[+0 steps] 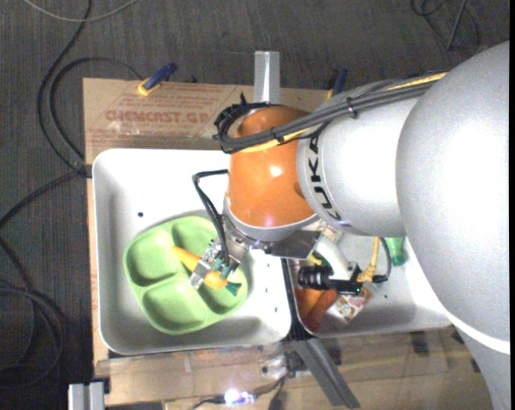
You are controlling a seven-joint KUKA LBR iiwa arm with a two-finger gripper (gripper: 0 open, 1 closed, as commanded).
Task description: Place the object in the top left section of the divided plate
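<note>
A green divided plate lies in the left white bin. A toy carrot, orange with a green leafy end, lies slantwise over the plate's right side, across the ridge between the upper and lower sections. My gripper hangs right over the carrot's middle. Its fingers are closed around the carrot, whose orange tip sticks out to the left and green end to the lower right. The orange wrist band and the grey arm hide the plate's right rim.
In the right bin, partly under the arm, are an orange-red object, a small packet and a green item. Cardboard lies behind the left bin. The bin walls rise close to the plate.
</note>
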